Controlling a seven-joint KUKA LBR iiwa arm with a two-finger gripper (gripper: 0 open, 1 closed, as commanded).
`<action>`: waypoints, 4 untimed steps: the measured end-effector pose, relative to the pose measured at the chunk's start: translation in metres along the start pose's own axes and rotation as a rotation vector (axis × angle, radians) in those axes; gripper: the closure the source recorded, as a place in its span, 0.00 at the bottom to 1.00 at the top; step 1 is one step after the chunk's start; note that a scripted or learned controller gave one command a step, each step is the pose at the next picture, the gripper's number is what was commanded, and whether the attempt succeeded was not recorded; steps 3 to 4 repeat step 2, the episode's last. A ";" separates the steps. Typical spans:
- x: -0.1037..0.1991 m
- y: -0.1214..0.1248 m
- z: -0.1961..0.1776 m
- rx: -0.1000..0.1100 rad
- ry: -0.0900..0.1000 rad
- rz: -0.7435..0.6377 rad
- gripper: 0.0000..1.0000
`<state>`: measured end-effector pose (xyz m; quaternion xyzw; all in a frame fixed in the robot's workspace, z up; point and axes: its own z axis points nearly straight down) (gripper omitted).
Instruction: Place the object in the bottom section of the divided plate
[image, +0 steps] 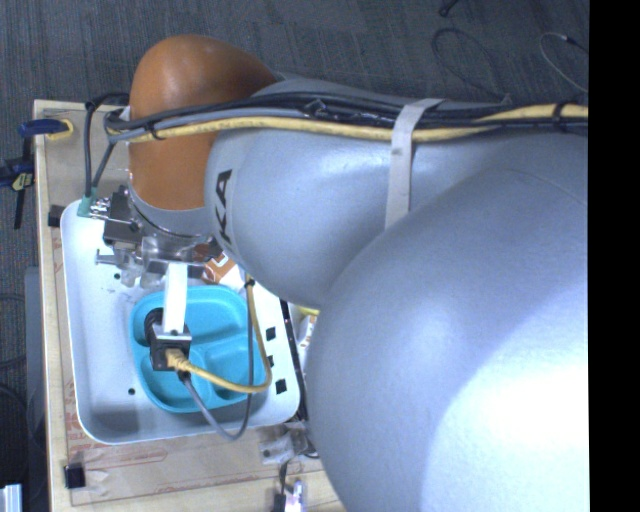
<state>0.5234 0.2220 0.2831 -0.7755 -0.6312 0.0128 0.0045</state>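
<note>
Wooden bench (150, 458) over dark floor (300, 30); white bin (88, 340) holds blue divided plate (225, 318); gripper (135, 268) state unclear.

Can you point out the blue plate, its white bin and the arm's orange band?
blue plate (226, 318): camera view, bare right section.
white bin (95, 350): camera view, left floor.
orange band (185, 90): camera view, top.

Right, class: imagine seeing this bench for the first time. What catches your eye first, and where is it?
The huge grey arm dominates, sweeping in from the right and covering most of the view, its orange band bulging at upper left. Beneath the wrist, a bright blue divided plate lies in a white bin at the left, partly hidden.
</note>
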 end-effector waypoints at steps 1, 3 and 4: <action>-0.017 -0.039 -0.038 -0.015 0.009 -0.016 1.00; -0.012 -0.043 0.084 -0.015 0.006 -0.200 1.00; -0.012 -0.043 0.084 -0.015 0.006 -0.200 1.00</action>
